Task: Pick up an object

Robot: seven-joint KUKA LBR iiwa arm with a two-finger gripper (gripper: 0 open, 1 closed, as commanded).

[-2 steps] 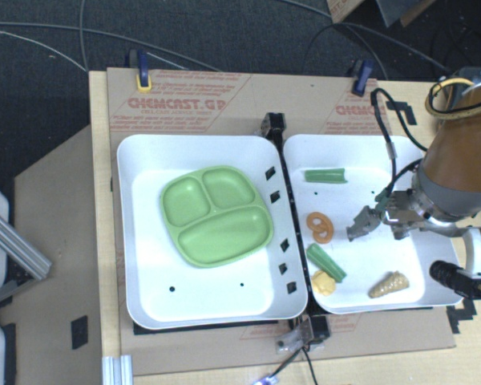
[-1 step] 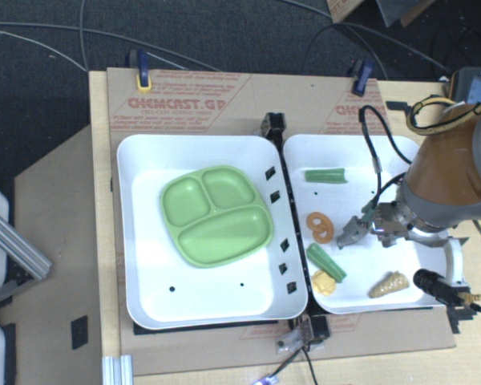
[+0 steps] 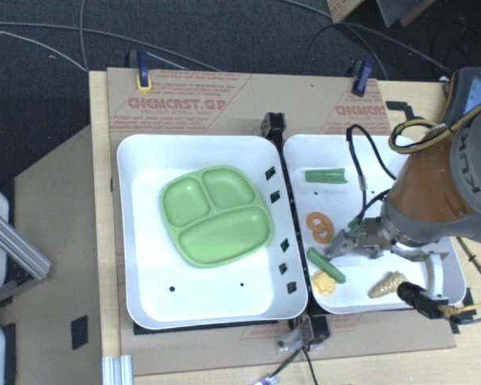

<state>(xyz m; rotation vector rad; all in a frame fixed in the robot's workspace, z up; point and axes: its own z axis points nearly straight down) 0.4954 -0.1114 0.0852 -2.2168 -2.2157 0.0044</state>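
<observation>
Jaws (image 3: 339,247) low over right bin (image 3: 433,295)

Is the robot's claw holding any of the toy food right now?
Can't tell. The gripper sits right above the green pod, but nothing clearly shows between its fingers.

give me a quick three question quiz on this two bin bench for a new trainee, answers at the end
1. True or false: the green divided plate lies in the right bin.
2. How many compartments does that plate have?
3. Which item lies nearest the gripper? A) green stick B) pretzel C) green pod

Key: 1 false, it lies in the left bin. 2 three. 3 C.
</observation>
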